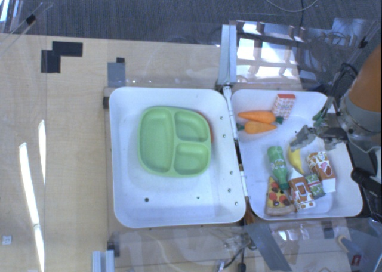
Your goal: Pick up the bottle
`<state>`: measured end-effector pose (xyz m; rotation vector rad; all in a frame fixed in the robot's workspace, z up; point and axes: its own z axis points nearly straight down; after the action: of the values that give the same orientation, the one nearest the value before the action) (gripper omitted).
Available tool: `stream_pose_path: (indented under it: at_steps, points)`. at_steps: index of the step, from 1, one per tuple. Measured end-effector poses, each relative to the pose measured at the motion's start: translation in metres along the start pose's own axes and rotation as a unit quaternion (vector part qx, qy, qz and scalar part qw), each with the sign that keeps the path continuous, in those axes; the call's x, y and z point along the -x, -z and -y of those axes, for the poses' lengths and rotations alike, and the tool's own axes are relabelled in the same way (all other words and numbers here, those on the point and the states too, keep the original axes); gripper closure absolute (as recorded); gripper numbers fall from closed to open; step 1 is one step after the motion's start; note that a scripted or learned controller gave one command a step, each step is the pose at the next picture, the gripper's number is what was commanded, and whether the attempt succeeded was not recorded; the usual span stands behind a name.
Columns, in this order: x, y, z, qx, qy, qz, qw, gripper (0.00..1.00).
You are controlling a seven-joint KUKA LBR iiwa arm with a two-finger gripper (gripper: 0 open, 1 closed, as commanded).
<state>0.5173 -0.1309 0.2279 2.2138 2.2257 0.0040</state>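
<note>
Camera view shows the green bottle (277,164) lying in the right bin (352,205), toward its near half, with a banana (295,160) just to its right and a pizza slice (278,195) touching its near end. Two carrots (258,121) lie farther back. The tool (310,135) hovers right of and beyond the bottle, fingers spread apart, holding nothing. Risk: with neighbours packed so close, a descent could catch the banana instead, or nudge the round bottle so it rolls away.
</note>
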Motion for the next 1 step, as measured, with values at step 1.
stream_pose_path:
  at_steps: [1]
  points:
    - [0.0005, -0.0538, -0.0021, 0.0, -0.082, 0.0, 0.9966, 0.0]
